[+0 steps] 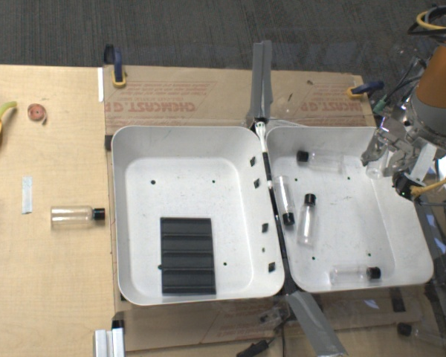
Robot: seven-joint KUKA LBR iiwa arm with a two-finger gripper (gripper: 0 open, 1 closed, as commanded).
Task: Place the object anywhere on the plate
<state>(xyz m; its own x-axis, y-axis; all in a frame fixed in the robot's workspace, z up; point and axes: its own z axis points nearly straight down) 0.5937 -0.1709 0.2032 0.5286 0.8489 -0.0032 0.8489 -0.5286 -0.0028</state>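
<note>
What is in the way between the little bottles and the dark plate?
The raised white rims where the two bins meet lie between the clear black-capped vials in the right bin and the black ridged plate in the left bin. Nothing else blocks the way.

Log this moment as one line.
gripper: over right bin edge | vials: in right bin | plate: left bin

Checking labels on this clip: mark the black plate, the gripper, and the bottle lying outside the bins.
black plate (186, 256), camera view, middle of its ribbed top.
gripper (379, 162), camera view, at its tip.
bottle (73, 215), camera view, clear body.
</note>
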